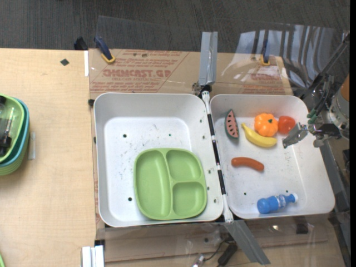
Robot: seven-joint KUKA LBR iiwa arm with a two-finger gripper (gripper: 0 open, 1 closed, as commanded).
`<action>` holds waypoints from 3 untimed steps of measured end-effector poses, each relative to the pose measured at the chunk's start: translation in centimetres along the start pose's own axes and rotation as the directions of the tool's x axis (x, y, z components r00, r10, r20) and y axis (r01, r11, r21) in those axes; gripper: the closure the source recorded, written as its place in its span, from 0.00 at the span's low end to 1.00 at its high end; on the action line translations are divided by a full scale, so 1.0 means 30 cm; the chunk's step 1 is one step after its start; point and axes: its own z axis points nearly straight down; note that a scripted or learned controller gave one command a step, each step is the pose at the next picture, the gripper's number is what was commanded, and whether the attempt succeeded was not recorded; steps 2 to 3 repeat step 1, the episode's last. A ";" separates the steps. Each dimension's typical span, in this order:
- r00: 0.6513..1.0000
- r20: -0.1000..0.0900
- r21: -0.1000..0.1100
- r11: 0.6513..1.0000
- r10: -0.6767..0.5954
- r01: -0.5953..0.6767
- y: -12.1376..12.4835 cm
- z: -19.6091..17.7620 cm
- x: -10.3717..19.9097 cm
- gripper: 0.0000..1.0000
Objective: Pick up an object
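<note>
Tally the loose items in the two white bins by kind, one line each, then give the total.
Toy food: 5 (watermelon slice, banana, orange pumpkin, red piece, sausage)
Bottles: 1 (blue bottle)
Plates: 1 (green divided plate)
Total: 7

Wooden bench (44,204) bears two white bins: left bin (105,149), right bin (311,199), touching side by side
</note>
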 end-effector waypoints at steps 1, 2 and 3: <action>1.000 0.001 0.001 1.000 0.000 0.000 0.002 -0.027 -0.002 1.00; 1.000 0.001 0.001 1.000 0.000 0.000 0.002 -0.027 -0.002 1.00; 1.000 0.001 0.001 1.000 0.000 0.000 0.002 -0.027 -0.002 1.00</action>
